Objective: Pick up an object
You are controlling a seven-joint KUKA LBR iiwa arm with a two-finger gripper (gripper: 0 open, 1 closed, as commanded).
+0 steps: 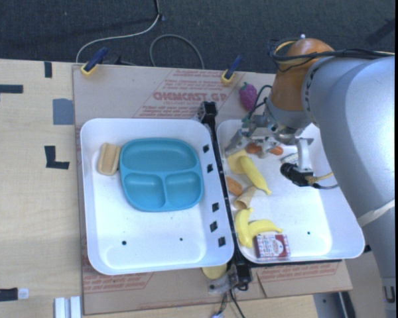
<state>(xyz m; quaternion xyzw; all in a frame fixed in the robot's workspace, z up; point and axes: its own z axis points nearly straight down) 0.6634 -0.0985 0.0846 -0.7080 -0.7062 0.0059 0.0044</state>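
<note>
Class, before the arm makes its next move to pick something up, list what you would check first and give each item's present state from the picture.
1. Pincer over the right bin: ok, it hangs at that bin's upper left.
2. Reachable target: ok, a yellow banana lies just below it.
3. Something already held: cannot tell.
4. Crowding around target: not ok, small orange pieces lie close to the banana.
5. Red and white packet: ok, at the near edge, away from the pincer.
6. Blue divided plate: ok, in the left bin, apart.
</note>
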